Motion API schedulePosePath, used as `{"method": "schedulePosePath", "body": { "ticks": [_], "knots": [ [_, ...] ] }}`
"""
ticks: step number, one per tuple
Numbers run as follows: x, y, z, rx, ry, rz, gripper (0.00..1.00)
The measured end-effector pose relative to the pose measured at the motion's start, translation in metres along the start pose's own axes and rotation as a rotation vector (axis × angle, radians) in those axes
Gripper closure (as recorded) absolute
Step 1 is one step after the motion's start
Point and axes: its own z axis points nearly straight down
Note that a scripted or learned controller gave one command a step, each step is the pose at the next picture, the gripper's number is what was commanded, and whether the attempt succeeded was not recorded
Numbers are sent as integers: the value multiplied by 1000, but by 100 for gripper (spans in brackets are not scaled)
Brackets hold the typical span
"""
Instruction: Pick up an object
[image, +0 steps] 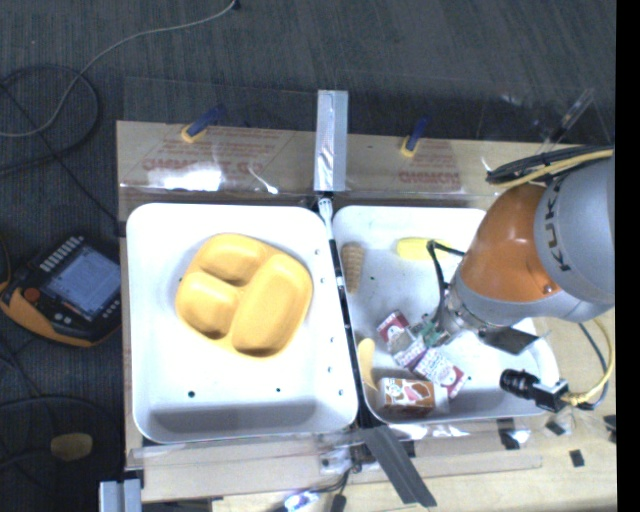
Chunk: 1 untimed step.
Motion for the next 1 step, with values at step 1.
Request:
{"method": "schedulePosePath", "body": {
  "ticks": [1],
  "knots": [
    [41,24,-110,0,-5,298,100]
  ]
}}
